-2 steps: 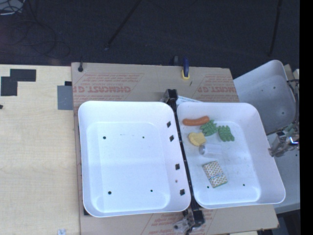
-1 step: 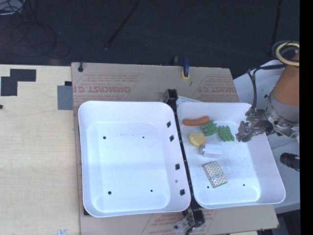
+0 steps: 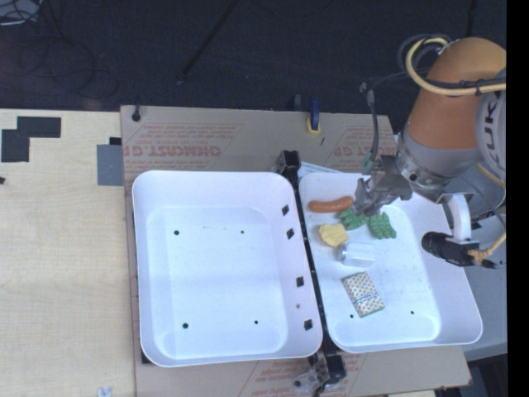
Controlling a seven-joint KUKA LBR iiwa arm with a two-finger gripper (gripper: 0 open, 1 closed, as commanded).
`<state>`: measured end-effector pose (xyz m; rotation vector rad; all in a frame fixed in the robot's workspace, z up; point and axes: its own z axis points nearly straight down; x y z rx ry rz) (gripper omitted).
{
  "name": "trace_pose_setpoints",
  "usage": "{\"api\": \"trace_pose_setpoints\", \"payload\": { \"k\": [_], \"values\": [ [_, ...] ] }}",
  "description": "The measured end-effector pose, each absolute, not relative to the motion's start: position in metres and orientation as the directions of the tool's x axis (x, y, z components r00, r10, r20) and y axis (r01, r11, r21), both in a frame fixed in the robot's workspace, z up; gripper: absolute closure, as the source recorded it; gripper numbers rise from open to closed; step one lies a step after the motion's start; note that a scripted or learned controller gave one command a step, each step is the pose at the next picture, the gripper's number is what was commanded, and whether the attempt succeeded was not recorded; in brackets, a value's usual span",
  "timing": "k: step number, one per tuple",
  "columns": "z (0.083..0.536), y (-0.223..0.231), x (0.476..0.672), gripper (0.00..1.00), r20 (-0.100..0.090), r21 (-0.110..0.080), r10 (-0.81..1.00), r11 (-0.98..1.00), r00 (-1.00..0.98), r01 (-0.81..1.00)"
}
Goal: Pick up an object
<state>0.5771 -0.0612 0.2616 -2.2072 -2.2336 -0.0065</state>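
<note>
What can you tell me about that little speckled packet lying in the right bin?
The packet is a small flat rectangle, pale with a fine speckled or checked pattern and a blue-green edge on its lower side. It looks like a thin box or pad. It lies flat on the floor of the right bin, turned at a slant to the walls, in the part nearest the camera. Nothing touches it; the other items and the hand sit farther back.

Smooth white plastic bins (image 3: 215, 190); pale matt wood counter (image 3: 58, 246); brown printed cardboard (image 3: 207, 139) underneath; glossy orange band (image 3: 459, 73); dull metal hand (image 3: 374, 195); patterned paper packet (image 3: 363, 294).
</note>
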Motion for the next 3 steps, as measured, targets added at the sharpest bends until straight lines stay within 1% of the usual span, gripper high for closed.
{"api": "trace_pose_setpoints", "payload": {
  "k": [1,2,3],
  "values": [
    [0.315,-0.157,0.471,1.00,-0.002,-0.001,1.000,-0.011,0.011,1.000],
    [0.256,-0.102,0.527,1.00,0.002,-0.006,1.000,0.005,-0.005,1.000],
    [0.266,-0.027,0.557,1.00,0.003,-0.001,1.000,0.008,-0.008,1.000]
  ]
}}
